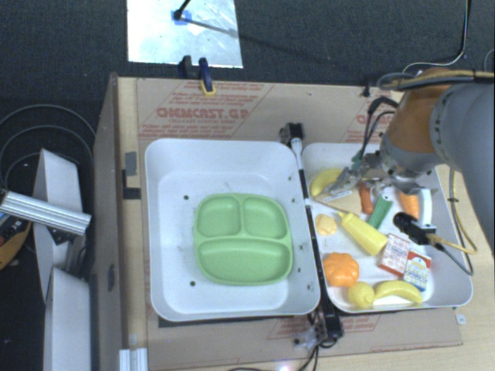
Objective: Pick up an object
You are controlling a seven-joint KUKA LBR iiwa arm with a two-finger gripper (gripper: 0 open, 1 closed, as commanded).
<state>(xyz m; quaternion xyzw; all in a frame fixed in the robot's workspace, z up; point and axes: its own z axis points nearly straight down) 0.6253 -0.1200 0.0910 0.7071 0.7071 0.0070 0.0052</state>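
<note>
A cardboard-covered bench (232,103) printed with red lettering stands on dark carpet (62,45), with a shiny sheet (183,22) at 12 o'clock. The left bin (166,168) holds a green divided plate (243,238). The right bin (456,284) holds toy food: orange fruit (341,268) at 6 o'clock, banana (397,291), yellow bottle (362,232) near centre. The gripper (362,175) hangs at the bin's 11 o'clock; I cannot tell its state.
</note>
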